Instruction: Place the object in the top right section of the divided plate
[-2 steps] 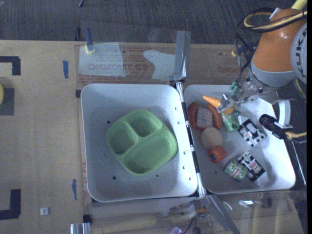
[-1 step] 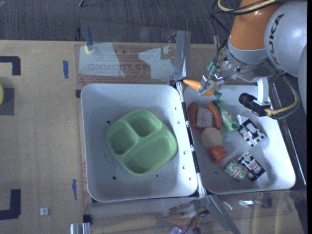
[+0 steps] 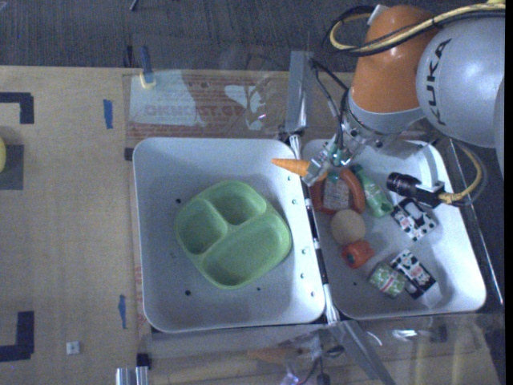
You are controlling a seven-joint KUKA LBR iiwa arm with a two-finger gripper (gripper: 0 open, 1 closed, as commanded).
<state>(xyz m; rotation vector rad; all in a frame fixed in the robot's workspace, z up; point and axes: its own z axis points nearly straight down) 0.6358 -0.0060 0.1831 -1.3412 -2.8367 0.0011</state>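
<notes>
The arm (image 3: 433, 62) reaches in over the right bin (image 3: 473, 283). The left bin (image 3: 160, 295) holds the green divided plate (image 3: 232, 233), all sections bare. The gripper (image 3: 321, 165) hangs at the bins' shared edge; whether it is open I cannot tell. The carrot (image 3: 290, 166) lies just beside it, on the left bin's rim.

Grey arm from the right — gripper (image 3: 327, 160) low, downward-pointing.
</notes>
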